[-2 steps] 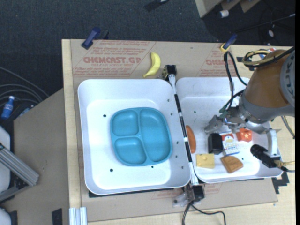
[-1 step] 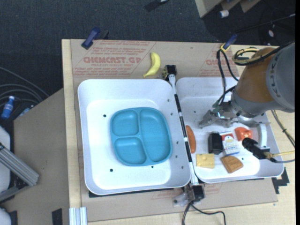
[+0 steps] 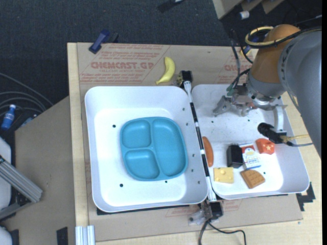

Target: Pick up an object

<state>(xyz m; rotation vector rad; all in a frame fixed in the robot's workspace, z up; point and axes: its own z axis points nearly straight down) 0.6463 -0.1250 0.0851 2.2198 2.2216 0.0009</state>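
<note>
The grey arm with its orange band runs out of the picture at the right, so much of its body is cut off. Its metal two-finger gripper hangs over the far part of the right-hand shallow white bin; the wrist crowds the fingers, and how wide the jaws stand cannot be told. Nothing can be seen between them.

The loose pieces lie nearer the camera than the jaws, well apart from them. An orange sausage-shaped toy lies along the bin's left wall. Toward the arm's side of it sits a small black block, touching a red and white printed carton whose label is too small to read. A red rounded toy, perhaps a tomato, sits just beyond the carton. Closest to the camera are a pale yellow cheese-like wedge and a brown toast-shaped piece.

Across the divider from the jaws, the left white bin holds a blue plastic three-compartment plate. A yellow toy banana lies on the bench beyond both bins.
</note>
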